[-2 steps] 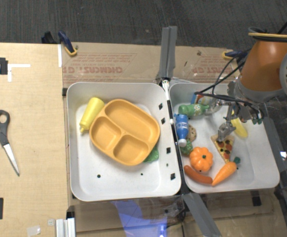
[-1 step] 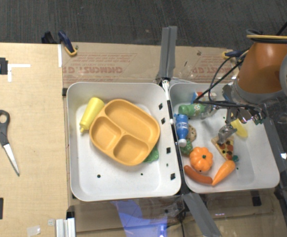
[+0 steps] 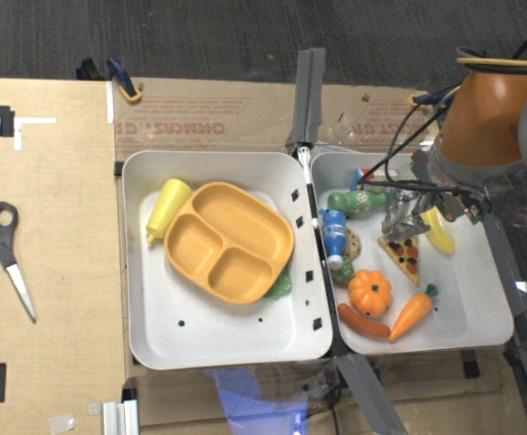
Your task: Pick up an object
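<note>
While poised low in the right bin (image 3: 481,324) with gripper (image 3: 403,227) fingers slightly parted and clasping nothing, just above the pizza slice (image 3: 402,255) lying flat beside the pumpkin (image 3: 370,291), lifting nothing yet, with closing and raising left

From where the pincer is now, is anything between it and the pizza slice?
Nothing visible: the pincer hangs right over the pizza slice in the right bin. The yellow piece lies close beside it.
</note>
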### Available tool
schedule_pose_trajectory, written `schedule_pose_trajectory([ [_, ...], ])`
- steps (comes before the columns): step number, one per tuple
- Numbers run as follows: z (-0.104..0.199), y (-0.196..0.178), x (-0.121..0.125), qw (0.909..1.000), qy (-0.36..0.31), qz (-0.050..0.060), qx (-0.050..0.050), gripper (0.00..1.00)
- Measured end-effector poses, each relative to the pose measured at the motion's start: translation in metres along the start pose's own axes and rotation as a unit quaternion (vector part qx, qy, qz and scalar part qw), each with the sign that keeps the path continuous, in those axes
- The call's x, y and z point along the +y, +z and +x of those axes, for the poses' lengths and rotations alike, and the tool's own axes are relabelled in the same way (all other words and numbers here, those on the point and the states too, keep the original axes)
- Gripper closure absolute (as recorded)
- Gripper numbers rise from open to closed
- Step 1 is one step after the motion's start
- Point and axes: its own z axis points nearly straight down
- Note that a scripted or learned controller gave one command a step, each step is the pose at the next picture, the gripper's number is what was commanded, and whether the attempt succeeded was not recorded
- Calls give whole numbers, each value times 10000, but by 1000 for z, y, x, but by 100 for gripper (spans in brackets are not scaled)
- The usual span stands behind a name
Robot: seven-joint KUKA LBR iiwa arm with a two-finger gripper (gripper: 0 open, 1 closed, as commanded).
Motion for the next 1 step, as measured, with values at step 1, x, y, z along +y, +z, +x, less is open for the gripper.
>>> schedule_pose_trajectory([
  [1,-17,-20,-20,9999,108,-12,27,100],
])
